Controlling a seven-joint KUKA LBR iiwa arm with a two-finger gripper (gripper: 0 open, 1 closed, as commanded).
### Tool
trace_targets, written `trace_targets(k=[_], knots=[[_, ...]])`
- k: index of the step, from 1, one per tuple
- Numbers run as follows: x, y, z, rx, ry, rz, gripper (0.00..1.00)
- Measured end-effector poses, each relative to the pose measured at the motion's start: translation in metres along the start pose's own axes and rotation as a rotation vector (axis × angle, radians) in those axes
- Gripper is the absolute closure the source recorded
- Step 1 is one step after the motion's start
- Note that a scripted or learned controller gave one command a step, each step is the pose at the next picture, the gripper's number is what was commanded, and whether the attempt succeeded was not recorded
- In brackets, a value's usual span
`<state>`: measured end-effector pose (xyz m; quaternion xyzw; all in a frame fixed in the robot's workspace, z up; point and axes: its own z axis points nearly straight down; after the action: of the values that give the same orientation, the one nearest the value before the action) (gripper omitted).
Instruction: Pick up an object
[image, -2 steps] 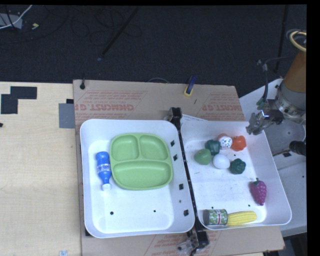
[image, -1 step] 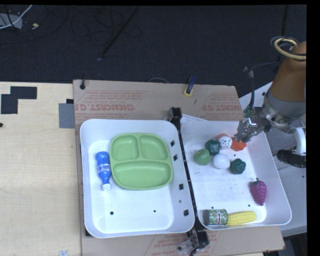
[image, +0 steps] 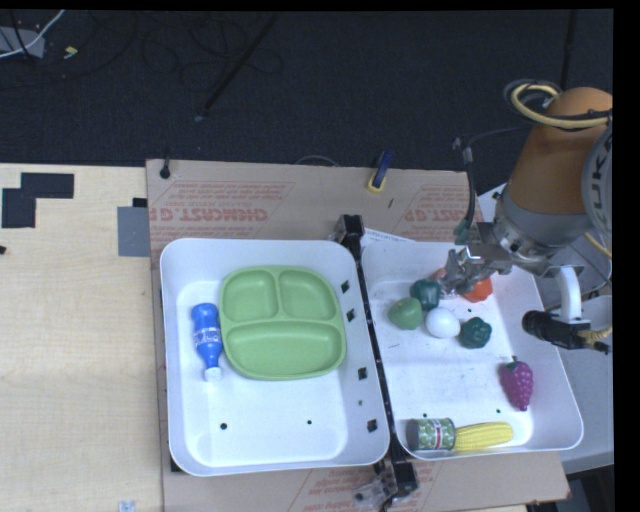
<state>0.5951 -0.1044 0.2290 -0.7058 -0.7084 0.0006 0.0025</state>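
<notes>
My gripper (image: 458, 275) hangs low in the right bin (image: 560, 425), near its far side. It sits just above a cluster of toy food: a dark green piece (image: 426, 293), a lighter green piece (image: 406, 314), a white egg (image: 442, 323) and a dark green vegetable (image: 475, 332). An orange-red item (image: 479, 290) lies right beside the gripper, partly hidden by it. Nothing shows clearly between the fingers.
Purple grapes (image: 517, 384), a corn cob (image: 483, 435) and a small can (image: 431, 434) lie in the right bin's near part. The left bin (image: 190, 420) holds a green divided plate (image: 281, 322) and a blue bottle (image: 206, 339). A black divider (image: 365, 340) separates the bins.
</notes>
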Motion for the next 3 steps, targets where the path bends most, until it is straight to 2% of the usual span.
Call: trace_targets(k=[1, 2, 3], knots=[[0.056, -0.001, -0.007, 0.0, -0.001, -0.001, 1.0], [0.097, -0.004, 0.01, 0.001, -0.001, 0.001, 1.0], [0.095, -0.016, 0.011, 0.001, -0.002, 0.007, 1.0]])
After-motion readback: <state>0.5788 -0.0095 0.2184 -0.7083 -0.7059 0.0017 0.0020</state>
